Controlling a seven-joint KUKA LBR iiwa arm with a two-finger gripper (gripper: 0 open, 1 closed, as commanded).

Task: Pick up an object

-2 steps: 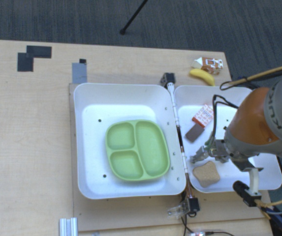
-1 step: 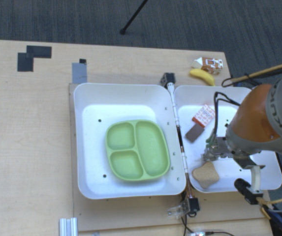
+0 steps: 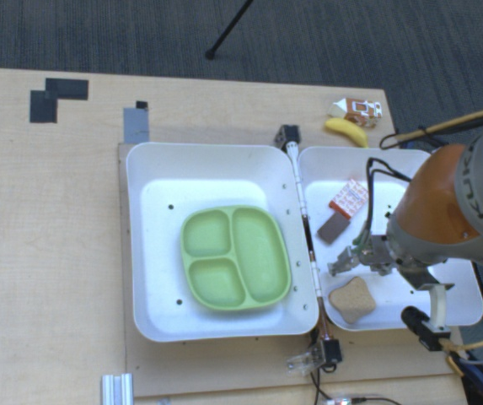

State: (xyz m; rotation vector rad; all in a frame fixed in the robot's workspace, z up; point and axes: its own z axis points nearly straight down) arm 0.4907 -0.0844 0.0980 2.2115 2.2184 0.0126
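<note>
The grey arm (image 3: 456,213) reaches in from the right, its pincer (image 3: 348,261) low and pointing left.

camera: one, fixed above the bench (image 3: 47,251)
facing: down at a slant, far edge of the bench and dark carpet (image 3: 140,15) at the top of the frame
distance: far enough to take in both bins whole, with bench around them
left bin (image 3: 140,251): centre of the frame
right bin (image 3: 317,171): right of centre, partly under the arm (image 3: 443,201)
arm: enters from the right edge, large in the frame
shared views: single view, nothing to overlap
</note>
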